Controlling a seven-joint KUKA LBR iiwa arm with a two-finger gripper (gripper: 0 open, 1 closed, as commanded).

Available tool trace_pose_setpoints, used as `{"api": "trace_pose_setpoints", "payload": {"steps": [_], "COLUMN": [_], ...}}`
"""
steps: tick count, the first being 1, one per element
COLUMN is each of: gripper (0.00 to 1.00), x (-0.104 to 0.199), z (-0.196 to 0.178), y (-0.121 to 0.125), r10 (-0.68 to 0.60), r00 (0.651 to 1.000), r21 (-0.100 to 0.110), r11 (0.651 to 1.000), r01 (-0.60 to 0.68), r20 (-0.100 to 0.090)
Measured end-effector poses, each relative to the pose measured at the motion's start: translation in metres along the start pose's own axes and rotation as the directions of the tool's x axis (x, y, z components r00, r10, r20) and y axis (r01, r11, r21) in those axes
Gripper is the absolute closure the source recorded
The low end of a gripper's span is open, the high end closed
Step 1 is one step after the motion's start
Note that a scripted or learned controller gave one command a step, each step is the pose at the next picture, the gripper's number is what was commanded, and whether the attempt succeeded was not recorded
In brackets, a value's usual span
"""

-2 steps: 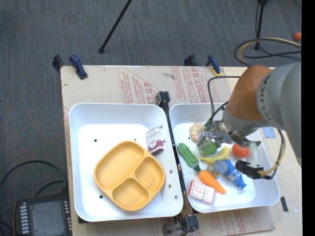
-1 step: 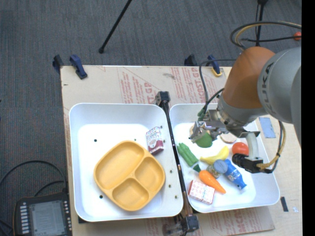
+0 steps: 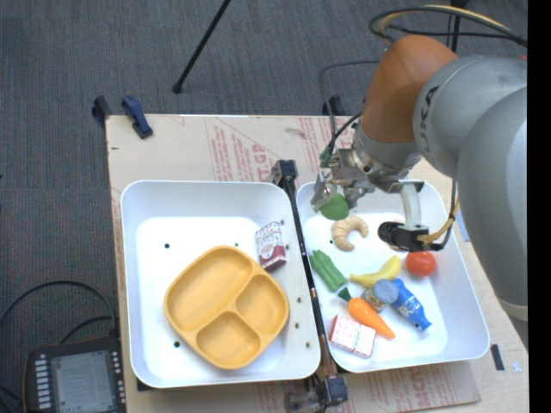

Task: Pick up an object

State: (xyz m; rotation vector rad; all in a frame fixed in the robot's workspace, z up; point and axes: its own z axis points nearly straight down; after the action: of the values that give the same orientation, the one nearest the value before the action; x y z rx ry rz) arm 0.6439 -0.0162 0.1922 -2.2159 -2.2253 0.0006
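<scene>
while the arm reaches in from the right, the end effector hangs low over the far left corner of the right bin, directly above a green round object.

- end effector: the fingers are hidden from above by the wrist; how far open they are, and whether they have hold of anything, cannot be told.
- green round object: at the far left of the right bin, touching or just under the end effector; judged the likely target, since the tool sits squarely over it.
- croissant-shaped piece: just near of the green object, apart from the end effector.
- green pod-like vegetable, banana, tomato, carrot, blue bottle, pink-and-white carton: spread loosely over the near half of the right bin, probably so each can be taken singly.
- left bin: holds a yellow divided tray and a small carton at its far right edge; well apart from the end effector.
- table: cardboard-topped, carries both bins side by side.
</scene>
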Motion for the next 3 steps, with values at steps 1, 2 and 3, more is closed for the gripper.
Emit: {"api": "trace_pose_setpoints", "payload": {"steps": [1, 2, 3], "gripper": [1.0, 1.0, 1.0], "x": [0.048, 0.099, 0.087], "z": [-0.012, 0.005, 0.005], "y": [-0.04, -0.033, 0.0], "r10": [0.0, -0.002, -0.002], "r00": [1.0, 1.0, 1.0], "r21": [0.002, 0.002, 0.001], "r11": [1.0, 1.0, 1.0], "r01": [0.0, 0.002, 0.002], "r20": [0.0, 0.0, 0.0]}}
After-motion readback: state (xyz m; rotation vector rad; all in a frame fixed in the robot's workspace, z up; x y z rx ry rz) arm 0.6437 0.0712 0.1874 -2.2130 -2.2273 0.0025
